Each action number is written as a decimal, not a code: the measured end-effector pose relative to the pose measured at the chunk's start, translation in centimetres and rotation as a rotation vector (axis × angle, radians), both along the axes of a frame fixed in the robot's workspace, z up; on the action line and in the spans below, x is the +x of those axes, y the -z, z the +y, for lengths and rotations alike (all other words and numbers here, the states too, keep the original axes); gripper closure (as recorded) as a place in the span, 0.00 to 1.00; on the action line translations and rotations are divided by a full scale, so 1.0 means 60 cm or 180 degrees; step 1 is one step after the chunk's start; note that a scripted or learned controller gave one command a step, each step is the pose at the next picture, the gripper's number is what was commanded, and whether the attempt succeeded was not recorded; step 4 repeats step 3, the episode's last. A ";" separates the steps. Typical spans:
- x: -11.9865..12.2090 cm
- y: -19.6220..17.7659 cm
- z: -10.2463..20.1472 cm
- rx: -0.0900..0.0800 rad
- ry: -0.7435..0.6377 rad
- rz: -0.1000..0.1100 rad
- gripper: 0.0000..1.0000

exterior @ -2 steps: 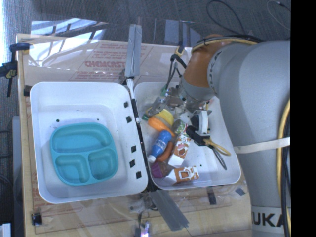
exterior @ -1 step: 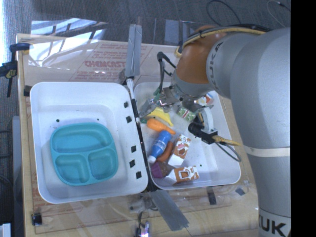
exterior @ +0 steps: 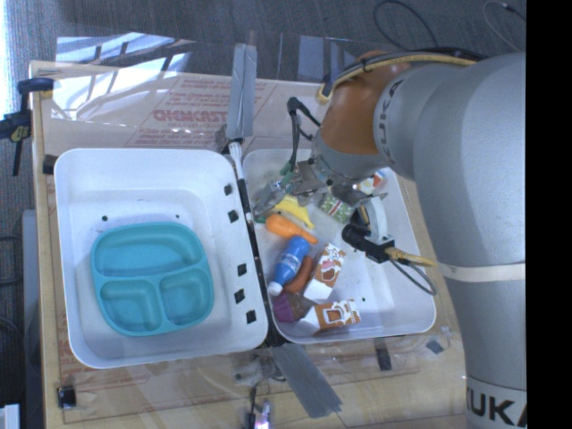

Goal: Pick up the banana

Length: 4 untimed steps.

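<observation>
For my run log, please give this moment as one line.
arm: over right bin | end effector: above banana | banana: in right bin, beside carrot | left bin: blue tray

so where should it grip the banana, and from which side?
Probably across the banana's exposed yellow middle, coming straight down. It lies flat in the right bin, with the carrot tight against its lower side and the gripper over its upper end, so close the fingers across its narrow width.
</observation>
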State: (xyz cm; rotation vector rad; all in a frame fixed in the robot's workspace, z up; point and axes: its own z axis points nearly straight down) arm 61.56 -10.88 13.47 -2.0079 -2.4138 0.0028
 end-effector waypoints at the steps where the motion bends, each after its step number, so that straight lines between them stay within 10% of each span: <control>1: 0.020 0.071 -0.060 -0.0003 0.0059 -0.0008 0.00; 2: -0.052 0.069 -0.107 -0.0001 0.0053 -0.0003 0.00; 4: -0.025 -0.048 -0.021 0.0000 0.0011 -0.0006 0.00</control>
